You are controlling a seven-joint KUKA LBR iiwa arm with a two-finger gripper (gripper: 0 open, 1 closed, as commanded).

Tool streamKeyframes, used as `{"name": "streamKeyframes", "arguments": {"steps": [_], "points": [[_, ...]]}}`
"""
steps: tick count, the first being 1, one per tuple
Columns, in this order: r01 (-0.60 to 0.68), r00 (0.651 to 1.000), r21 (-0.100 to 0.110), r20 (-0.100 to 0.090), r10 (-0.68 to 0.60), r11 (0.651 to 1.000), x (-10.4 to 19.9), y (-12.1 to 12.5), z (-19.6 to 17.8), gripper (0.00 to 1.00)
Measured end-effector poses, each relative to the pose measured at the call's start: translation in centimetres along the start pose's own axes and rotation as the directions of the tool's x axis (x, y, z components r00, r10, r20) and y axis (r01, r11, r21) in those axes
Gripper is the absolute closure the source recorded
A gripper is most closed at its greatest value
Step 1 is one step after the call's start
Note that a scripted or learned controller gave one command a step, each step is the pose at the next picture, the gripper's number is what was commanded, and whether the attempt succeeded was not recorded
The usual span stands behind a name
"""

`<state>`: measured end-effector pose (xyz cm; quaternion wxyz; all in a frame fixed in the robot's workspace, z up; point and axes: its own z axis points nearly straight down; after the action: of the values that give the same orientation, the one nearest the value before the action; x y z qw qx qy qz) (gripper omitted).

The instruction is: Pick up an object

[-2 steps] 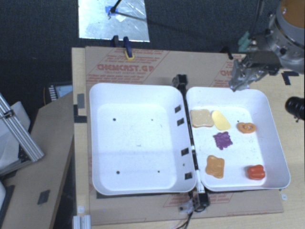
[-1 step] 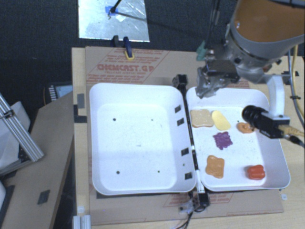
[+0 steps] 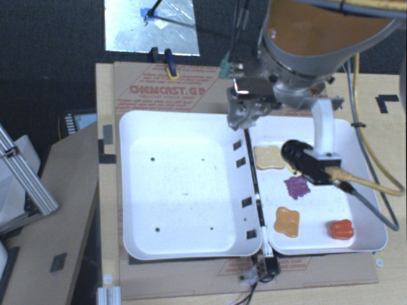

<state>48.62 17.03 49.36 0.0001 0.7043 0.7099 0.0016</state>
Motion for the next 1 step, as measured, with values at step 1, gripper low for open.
{"name": "streamKeyframes", "arguments": {"steps": [1], "points": [[-0.007,1.0,-0.003,0.0,0.007,1.0,-1.11,0.02,-4.35,1.0]]}}
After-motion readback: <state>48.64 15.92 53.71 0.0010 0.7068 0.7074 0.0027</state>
